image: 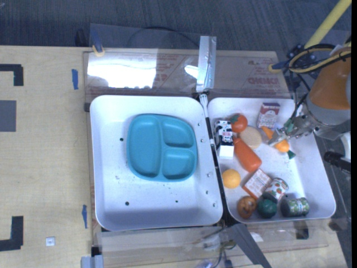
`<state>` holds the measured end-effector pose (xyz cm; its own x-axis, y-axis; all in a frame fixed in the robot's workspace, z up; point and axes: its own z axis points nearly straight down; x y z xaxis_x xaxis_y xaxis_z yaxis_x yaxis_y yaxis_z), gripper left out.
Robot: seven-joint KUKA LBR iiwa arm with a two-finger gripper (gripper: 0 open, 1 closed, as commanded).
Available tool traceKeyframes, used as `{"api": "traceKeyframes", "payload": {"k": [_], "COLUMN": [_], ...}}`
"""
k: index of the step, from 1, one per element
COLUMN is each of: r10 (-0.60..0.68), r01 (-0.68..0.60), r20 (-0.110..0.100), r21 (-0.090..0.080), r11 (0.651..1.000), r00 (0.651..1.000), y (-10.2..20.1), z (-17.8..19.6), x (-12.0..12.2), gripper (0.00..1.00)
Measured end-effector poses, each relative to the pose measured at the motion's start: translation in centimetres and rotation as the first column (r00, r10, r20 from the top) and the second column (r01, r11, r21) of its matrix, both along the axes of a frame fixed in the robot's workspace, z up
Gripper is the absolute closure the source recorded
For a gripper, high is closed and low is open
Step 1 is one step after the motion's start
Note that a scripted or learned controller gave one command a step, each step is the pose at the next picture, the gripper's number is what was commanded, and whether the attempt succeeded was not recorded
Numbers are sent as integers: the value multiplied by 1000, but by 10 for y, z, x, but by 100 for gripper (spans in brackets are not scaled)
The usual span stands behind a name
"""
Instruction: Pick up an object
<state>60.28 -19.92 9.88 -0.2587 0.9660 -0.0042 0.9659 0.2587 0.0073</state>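
Note:
My gripper [289,129] hangs low over the right side of the right bin [318,177], under the arm's orange band [333,88]. Just below it lies a small orange ball [283,146], with a green bit [291,154] beside it. I cannot tell whether the gripper touches the ball. Left of it lie a beige round piece [251,137], a red and white carton [269,115] and a long orange piece [247,154].
The right bin also holds a tomato [240,123], a black and white carton [224,132], a lemon [231,178], a red packet [256,182] and several cans and balls along the front. The left bin [106,166] bears a blue divided plate [162,147].

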Motion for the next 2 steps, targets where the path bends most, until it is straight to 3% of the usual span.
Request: {"api": "traceKeyframes", "payload": {"k": [1, 2], "r10": [123, 123], "r01": [-123, -123], "r20": [3, 6], "r21": [0, -2], "r11": [992, 992], "r00": [992, 992], "y": [64, 63], "z": [78, 88], "x": [54, 54], "gripper": [100, 100]}}
